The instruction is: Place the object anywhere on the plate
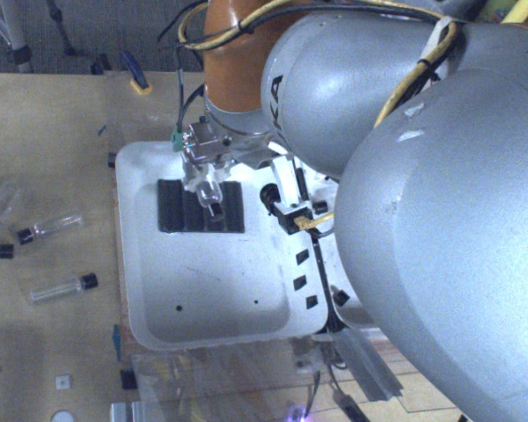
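A flat black rectangular piece (176, 207) lies in the upper part of the left white bin (145, 323). My gripper (207, 199) hangs right over the middle of this black piece and hides part of it. Whether it touches the piece is unclear, and I see no separate object in it. The orange band and the grey arm (405, 148) rise behind the gripper and cover the right bin.
Several clear vials with black caps (62, 287) lie on the wooden bench left of the bin. A blue clamp (139, 82) sits at the bench's far edge. Two small dark specks (178, 307) mark the bin floor near its front.
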Robot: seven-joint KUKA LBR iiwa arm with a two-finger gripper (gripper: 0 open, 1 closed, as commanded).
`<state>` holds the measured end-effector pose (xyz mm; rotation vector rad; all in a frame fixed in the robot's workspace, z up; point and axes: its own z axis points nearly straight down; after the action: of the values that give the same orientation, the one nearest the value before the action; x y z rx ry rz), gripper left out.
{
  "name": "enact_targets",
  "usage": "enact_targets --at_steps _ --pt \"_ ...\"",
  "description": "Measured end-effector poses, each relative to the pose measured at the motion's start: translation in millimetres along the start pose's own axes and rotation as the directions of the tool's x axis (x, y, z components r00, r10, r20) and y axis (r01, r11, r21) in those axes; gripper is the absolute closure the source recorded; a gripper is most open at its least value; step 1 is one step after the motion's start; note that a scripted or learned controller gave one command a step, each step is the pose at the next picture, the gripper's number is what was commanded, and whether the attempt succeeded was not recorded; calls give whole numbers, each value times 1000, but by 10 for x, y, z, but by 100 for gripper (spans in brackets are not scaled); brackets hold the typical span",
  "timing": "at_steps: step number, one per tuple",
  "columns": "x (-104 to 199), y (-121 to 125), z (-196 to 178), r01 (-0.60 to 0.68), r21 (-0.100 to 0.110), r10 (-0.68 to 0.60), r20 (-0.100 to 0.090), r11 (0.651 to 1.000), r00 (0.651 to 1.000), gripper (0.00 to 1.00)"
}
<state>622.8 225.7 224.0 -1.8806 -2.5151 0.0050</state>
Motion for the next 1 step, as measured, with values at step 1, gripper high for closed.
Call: enact_targets --at_steps 1 --pt "-260 -806 -1771 46 -3 -46 0 999 999 100"
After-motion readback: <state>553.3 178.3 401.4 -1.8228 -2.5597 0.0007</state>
